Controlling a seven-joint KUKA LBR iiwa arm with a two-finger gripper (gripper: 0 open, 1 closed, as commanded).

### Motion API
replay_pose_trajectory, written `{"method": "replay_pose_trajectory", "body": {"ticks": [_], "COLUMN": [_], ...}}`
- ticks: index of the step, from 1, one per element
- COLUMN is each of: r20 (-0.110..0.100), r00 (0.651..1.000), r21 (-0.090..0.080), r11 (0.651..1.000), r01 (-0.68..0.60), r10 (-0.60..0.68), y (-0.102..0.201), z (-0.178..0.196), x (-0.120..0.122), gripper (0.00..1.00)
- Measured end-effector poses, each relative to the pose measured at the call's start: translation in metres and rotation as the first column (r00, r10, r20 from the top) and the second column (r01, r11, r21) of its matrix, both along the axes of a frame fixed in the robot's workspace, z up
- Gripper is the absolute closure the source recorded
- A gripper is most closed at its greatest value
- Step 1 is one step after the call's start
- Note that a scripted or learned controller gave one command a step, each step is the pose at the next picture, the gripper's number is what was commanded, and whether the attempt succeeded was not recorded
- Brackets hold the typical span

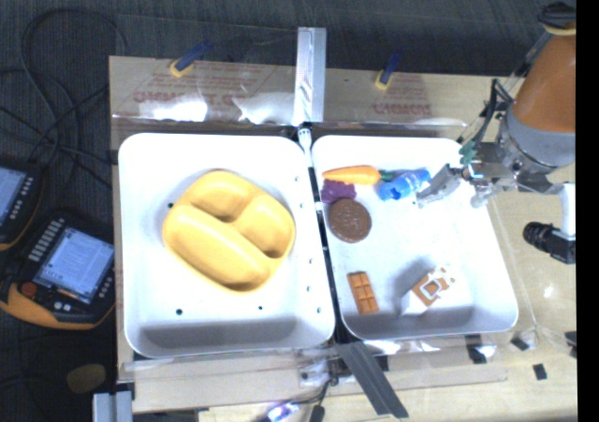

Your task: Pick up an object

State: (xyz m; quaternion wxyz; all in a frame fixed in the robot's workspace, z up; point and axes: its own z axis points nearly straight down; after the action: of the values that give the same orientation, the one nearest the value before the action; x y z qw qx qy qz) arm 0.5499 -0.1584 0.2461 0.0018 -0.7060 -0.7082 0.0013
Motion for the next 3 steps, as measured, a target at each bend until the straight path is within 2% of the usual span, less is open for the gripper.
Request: {"method": "replay_pose_trajectory", "body": {"ticks": [1, 2, 3], "r20": [0.001, 0.001, 0.011], "r00": [0.961, 0.905, 0.874], "r21": [0.001, -0.002, -0.007], "r11": [0.961, 0.905, 0.874], "r01": [-0.277, -0.425, -0.485], "r10": [0.277, 0.425, 0.485], "y": [0.052, 0.031, -0.010], "z": [-0.041, -0.128, -0.158], "x": [0.049, 0.118, 0.090], "gripper": [0.00, 0.00, 0.00]}}
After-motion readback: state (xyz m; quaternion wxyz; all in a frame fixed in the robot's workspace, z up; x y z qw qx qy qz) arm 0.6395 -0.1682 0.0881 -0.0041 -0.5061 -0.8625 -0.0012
